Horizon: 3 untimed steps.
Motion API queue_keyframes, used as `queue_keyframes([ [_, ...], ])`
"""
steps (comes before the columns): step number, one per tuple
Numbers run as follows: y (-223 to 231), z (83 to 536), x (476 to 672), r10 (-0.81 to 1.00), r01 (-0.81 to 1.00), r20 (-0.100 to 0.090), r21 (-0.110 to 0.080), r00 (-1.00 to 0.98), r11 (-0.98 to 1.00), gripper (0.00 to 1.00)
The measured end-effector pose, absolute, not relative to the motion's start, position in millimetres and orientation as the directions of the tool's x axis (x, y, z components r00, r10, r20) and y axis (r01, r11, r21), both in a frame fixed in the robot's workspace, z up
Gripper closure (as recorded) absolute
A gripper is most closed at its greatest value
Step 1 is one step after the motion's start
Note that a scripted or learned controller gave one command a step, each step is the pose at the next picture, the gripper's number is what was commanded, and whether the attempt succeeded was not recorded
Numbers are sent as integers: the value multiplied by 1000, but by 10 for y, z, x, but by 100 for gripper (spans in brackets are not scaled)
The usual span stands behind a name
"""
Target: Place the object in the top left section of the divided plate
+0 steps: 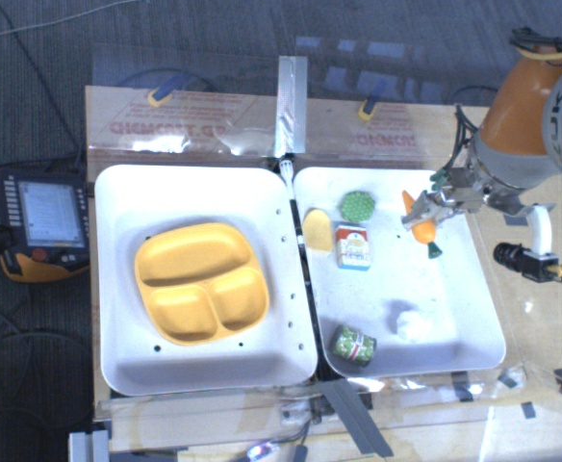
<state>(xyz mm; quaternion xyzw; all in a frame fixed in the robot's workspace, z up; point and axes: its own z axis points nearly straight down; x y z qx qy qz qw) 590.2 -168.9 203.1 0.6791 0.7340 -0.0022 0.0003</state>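
Counter (194,123): brown, two white bins.
Floor (117,17): dark carpet, cables.
Gripper (433,212): at 3 o'clock, clasps an orange carrot toy (421,225).
Divided plate (201,280): yellow, left bin (117,354).

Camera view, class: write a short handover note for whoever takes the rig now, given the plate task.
Tool: over the right bin, at the orange carrot-like toy; grip unclear.
Divided plate: in the left bin, sections bare.
Right bin also holds a green disc, yellow piece, small carton, green can, white object.
Done: nothing placed.
Left: carry one object to the plate's top left section.
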Motion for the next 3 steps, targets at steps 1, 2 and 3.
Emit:
queue_keyframes([
  [1,-1690,2032,5903,997,997,-4,-2,-77,77,0],
  [2,-1210,1840,5928,927,927,-1,-1,-376,376,0],
  [3,-552,1869,5967,672,672,0,1,-740,740,0],
])
